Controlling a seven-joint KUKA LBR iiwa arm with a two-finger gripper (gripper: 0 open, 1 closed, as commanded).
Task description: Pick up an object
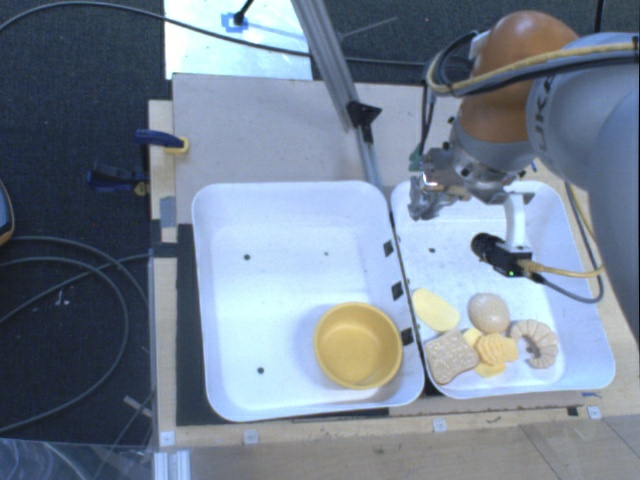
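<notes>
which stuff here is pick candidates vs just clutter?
Job: gripper over the right bin; pickable pieces in it: pale yellow oval, tan oval, cracker-like square, ridged yellow piece, shrimp-like curl; yellow bowl in the left bin.

Lying about: blue clamp, floor cables, metal pole.

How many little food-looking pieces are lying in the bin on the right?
5, clustered at its near end: a pale yellow slice, a tan egg shape, a ridged curl, a cracker-like square and a yellow ridged piece, which may hide more.
</notes>
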